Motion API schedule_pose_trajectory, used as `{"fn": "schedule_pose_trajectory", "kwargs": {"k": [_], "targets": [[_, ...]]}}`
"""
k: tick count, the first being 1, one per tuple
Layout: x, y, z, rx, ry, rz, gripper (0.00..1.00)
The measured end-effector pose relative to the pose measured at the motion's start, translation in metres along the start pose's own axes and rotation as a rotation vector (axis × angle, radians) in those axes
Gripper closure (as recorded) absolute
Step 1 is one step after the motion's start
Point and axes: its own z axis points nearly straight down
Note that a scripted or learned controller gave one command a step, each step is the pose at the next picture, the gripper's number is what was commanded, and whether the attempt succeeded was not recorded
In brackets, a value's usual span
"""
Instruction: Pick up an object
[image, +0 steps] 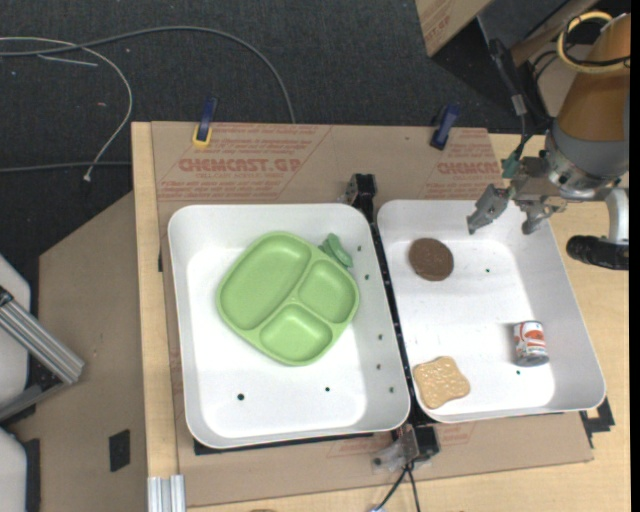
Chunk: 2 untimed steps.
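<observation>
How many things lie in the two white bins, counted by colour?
Green: 2, the tray and a small piece at its edge
Brown: 1, the round disc
Tan: 1, the cracker
Red and white: 1, the can
Total: 5

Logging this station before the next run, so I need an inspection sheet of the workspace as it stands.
Surface: two white bins, left bin and right bin, on a cardboard-covered bench.
Job's things: brown round disc, tan cracker-like piece and small can in the right bin; green divided tray in the left bin.
Clutter: blue clamps on the bench's far edge.
Grippers: claw open over the right bin's far edge, holding nothing.
Cables: grey cable on the dark floor.
Surroundings: cardboard box beyond the bench.
</observation>
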Motion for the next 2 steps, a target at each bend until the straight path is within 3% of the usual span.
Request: {"fn": "schedule_pose_trajectory", "kwargs": {"k": [1, 2], "targets": [[0.000, 0.003, -0.008, -0.014, -0.003, -0.003, 0.00], [0.004, -0.005, 0.038, -0.009, -0.001, -0.003, 0.00]]}}
